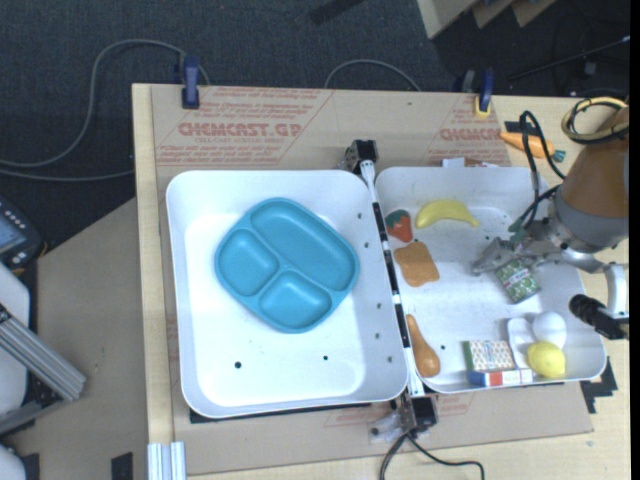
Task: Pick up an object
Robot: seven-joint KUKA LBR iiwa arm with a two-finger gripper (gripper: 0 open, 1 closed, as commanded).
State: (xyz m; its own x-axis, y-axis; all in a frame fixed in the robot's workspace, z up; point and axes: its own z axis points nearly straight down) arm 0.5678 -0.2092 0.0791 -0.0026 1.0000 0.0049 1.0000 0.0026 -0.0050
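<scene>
On the wooden bench (300, 118) — two white bins (200, 268) — dark carpet (80, 18) around.

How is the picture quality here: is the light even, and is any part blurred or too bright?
In the camera view the light is soft and fairly even; the white bins look bright but keep their edges, with a faint shadow under the blue divided plate. The banana and lemon are reasonably sharp, while the pincer and small items beside it look soft and hard to read.

tray (287, 264) blue | banana (446, 213) + lemon (546, 359) yel | 2 bins (200, 298) wht | egg (548, 325) wht
</scene>
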